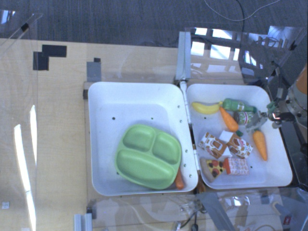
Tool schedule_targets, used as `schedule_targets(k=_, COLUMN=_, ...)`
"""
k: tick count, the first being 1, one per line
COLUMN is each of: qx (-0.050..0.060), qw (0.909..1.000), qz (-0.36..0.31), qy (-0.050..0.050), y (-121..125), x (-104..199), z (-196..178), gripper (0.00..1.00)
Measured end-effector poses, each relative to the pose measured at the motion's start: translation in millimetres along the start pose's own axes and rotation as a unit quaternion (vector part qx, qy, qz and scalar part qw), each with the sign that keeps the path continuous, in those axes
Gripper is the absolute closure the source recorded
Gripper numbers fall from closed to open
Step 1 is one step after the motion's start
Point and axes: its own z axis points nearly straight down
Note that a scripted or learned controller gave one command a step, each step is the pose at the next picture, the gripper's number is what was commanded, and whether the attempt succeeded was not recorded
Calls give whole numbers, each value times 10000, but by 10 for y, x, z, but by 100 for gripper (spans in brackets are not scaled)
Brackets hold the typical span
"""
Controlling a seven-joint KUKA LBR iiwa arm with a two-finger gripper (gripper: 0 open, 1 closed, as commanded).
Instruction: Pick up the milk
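Three small cartons lie close together in the right bin (284, 174). One is brown and white (213, 145), one is brown with a red and white face (240, 147), and one is red and white (237, 166). The print is too small to tell which is the milk. My gripper (258, 120) reaches in from the right edge and hangs low over the bin's right side. It sits just right of the green bottle (237, 105) and above an orange carrot (260, 144), up and to the right of the cartons. Nothing shows between its fingers.
A banana (206, 108), a second carrot (229, 120) and a pizza slice (213, 167) also lie in the right bin. The left bin (103, 129) holds a green divided plate (149, 156) with an orange piece (179, 181) at its lower right edge.
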Motion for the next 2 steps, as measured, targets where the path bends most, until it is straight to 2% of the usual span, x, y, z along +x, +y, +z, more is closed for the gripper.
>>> schedule_targets(k=1, qx=-129, qw=9999, qz=-85, qy=-43, y=-112, x=415, z=1124, gripper=0)
schedule_targets(k=2, qx=-225, qw=9997, qz=-120, qy=-61, y=259, x=169, z=1258, gripper=0)
